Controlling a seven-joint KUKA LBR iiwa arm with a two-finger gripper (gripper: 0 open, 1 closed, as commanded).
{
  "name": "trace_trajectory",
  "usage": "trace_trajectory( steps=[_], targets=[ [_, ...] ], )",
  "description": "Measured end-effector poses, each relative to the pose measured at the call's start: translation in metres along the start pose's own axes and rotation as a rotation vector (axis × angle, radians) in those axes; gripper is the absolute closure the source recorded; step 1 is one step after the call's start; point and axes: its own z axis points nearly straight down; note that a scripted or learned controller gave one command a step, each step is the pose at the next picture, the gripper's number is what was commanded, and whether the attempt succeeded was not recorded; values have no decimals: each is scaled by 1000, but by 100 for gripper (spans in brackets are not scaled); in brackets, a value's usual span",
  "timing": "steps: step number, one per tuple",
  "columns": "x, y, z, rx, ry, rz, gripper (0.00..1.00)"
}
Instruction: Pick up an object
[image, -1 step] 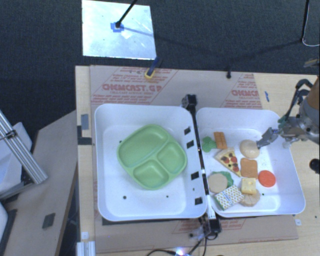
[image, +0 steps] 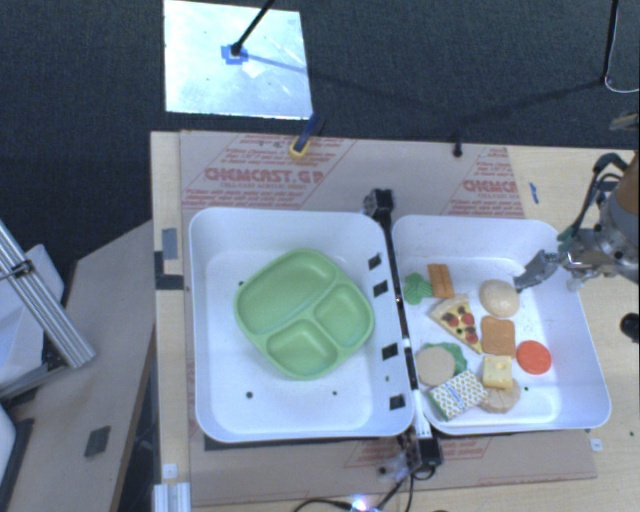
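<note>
The right white bin (image: 575, 330) holds several toy foods: a pale round bun (image: 498, 297), a pizza slice (image: 456, 320), an orange cracker (image: 440, 279), a brown toast slice (image: 498, 335), a red disc (image: 534, 357), a yellow cheese block (image: 497, 372), a tan round piece (image: 434, 365) and a patterned packet (image: 458, 393). My gripper (image: 533, 271) reaches in from the right over the bin's upper right part. Its tip is just right of and slightly above the bun, and nothing hangs from it.
The left white bin (image: 215, 300) carries a green divided plate (image: 304, 313). A black hinge strip (image: 393, 300) runs between the two bins. A shiny metal sheet (image: 236, 60) lies beyond the bench at the back. A grey rail (image: 40, 300) stands at far left.
</note>
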Motion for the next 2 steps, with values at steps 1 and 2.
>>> trace_trajectory(
  steps=[1, 2],
  targets=[
    [-3, -7, 55, -1, 0, 1, 0],
    [4, 0, 110, 1, 1, -1, 0]
  ],
)
